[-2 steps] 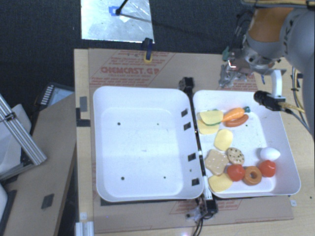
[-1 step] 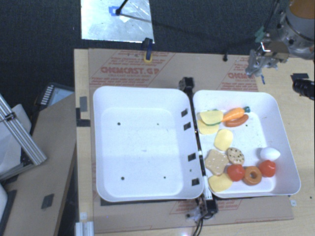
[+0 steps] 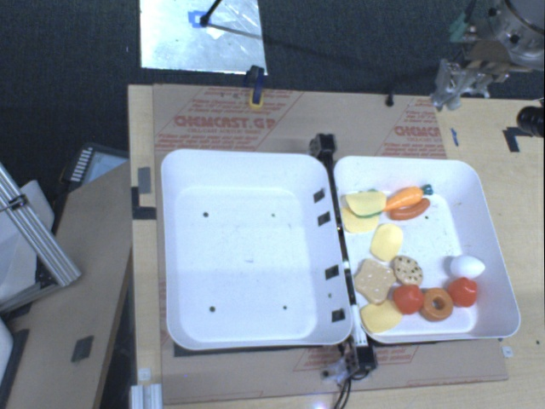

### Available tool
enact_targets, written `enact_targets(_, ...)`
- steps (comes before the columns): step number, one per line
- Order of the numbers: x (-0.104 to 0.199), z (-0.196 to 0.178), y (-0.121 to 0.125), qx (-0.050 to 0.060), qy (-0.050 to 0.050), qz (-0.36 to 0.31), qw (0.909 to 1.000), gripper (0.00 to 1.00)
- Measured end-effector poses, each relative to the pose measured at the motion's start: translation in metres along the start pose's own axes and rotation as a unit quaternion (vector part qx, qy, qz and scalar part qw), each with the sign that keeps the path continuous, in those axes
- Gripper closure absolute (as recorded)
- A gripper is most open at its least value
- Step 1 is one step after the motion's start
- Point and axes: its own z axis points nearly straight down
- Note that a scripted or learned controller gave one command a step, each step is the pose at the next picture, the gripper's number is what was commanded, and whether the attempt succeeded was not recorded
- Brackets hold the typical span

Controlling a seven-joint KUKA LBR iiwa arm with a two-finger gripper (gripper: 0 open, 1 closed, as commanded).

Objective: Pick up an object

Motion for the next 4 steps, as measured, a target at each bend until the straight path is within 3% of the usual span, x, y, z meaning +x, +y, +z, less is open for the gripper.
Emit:
enact_targets(2,-0.015,-0.078,0.048,0.000,-0.001,0.001,1.0000,1.00)
enact_targets(4,-0.012,-0.088,0.040,0.003,0.000,0.003,1.0000,1.00)
